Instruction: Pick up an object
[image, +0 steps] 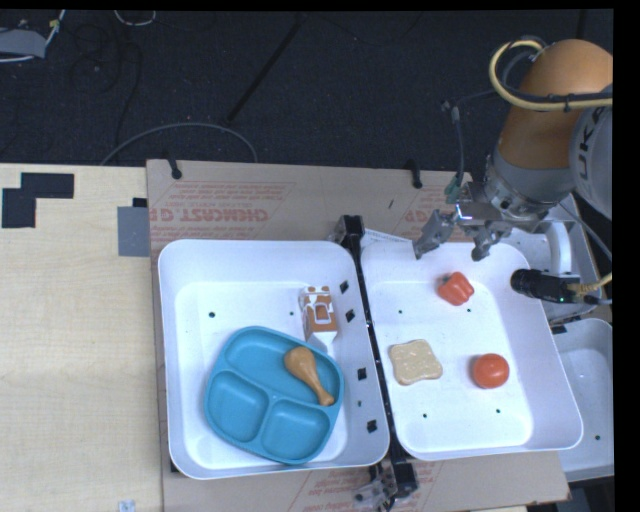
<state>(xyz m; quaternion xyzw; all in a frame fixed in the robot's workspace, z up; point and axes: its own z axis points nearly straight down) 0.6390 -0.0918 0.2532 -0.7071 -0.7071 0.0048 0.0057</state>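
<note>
My gripper (458, 243) hangs over the back edge of the right bin (560, 390), fingers spread open and nothing between them. Just below it lies a small red-orange pepper (455, 288). Further forward in the same bin rest a slice of toast (414, 362) and a red tomato (490, 370). In the left bin (185, 290) a blue divided plate (255, 410) carries a chicken drumstick (309, 372). A small orange and white carton (320, 310) stands beside the plate's back edge.
A black divider (362, 330) runs between the two bins. A black cylindrical fixture (540, 284) juts in at the right bin's right rim. Cardboard (260, 205) lies under both bins, and cables trail across the dark floor behind.
</note>
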